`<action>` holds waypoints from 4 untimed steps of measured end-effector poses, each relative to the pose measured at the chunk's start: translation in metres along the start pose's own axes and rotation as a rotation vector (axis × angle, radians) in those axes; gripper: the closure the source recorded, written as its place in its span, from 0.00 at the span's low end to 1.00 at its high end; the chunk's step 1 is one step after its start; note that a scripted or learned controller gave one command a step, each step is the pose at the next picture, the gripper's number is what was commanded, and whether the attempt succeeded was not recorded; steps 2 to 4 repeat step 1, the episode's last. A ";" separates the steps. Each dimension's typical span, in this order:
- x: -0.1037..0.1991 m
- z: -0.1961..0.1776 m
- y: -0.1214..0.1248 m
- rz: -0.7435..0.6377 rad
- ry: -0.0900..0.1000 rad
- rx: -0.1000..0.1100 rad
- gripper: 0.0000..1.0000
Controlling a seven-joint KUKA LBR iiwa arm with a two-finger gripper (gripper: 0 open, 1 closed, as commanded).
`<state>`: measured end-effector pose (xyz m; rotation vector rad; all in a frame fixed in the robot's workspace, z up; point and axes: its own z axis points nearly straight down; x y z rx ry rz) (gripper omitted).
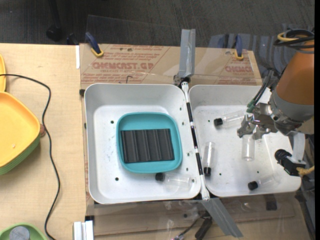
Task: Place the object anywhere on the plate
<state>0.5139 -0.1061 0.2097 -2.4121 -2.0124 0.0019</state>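
Observation:
A teal plate [148,120] with a dark ridged centre lies in the left bin [100,134]. My gripper [252,129] hangs over the middle of the right bin [280,184]. A clear vial [248,149] sticks out just below the gripper toward the near side. Its upper end is hidden under the gripper, so I cannot tell whether it is held or lying on the bin floor. The plate's surface is bare.
More clear vials with black caps lie in the right bin: one at the back [225,119], one by the divider [207,155], one near the front [256,184]. Another vial [170,180] lies in the left bin, in front of the plate. Yellow dishes [15,134] sit far left.

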 end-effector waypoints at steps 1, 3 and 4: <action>0.000 0.000 0.000 0.000 0.000 0.000 0.00; 0.000 0.000 0.000 0.000 0.000 0.000 0.00; 0.000 0.000 0.000 0.000 0.000 0.000 0.00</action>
